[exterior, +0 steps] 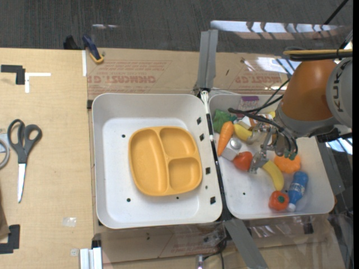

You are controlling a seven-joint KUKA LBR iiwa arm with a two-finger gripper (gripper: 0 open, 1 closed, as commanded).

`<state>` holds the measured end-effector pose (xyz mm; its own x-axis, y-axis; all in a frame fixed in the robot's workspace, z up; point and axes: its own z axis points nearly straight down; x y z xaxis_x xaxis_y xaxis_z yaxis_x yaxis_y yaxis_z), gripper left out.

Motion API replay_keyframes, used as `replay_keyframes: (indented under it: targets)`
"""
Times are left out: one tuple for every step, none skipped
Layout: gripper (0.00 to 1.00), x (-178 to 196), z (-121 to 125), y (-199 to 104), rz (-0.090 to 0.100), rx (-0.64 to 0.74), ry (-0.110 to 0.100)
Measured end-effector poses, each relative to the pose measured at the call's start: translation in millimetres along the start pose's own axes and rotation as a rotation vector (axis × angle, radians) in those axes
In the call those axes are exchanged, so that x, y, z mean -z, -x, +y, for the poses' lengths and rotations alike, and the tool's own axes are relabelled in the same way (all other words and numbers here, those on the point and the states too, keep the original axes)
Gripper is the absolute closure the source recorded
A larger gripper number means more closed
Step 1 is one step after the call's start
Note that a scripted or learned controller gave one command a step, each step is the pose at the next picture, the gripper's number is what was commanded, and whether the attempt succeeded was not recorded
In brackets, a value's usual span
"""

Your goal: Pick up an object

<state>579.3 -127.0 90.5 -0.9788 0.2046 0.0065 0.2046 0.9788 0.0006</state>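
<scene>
Two bins, one busy pile, and a gripper hanging right in the middle of it

So the right bin is where all the candidates are. Toy food is bunched toward its left wall and middle: a carrot leaning along the left wall, a green piece up near the far-left corner, a red tomato-looking thing, a banana lying diagonally mid-bin, an orange piece touching it, plus a blue bottle and another orange-red item near the front edge. Crowding like that makes a clean pick harder, I'd say, since neighbours touch each other.

The left bin carries just a yellow divided plate sitting in its centre, probably there as a drop spot or another pickable.

The gripper is down among the pile, between the tomato and the banana, just beside both. Honestly I cannot tell whether it's spread or pinched; cables and clutter hide that. Nothing visibly sits in it, so I'd call the pick not yet made.

Scissors lie off near the bench's left edge, well apart from everything.
</scene>
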Motion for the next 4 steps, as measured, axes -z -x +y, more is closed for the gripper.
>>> replay_keyframes:
  targets:
    - [0.00, -1, -76, -66, -0.005, -0.119, 0.001]
    - [1.00, 7, -75, -64, -0.004, -0.116, 0.001]
    - [1.00, 125, -11, -61, -0.005, -0.326, 0.000]
    - [1.00, 162, 51, -23, -0.001, -0.312, -0.001]
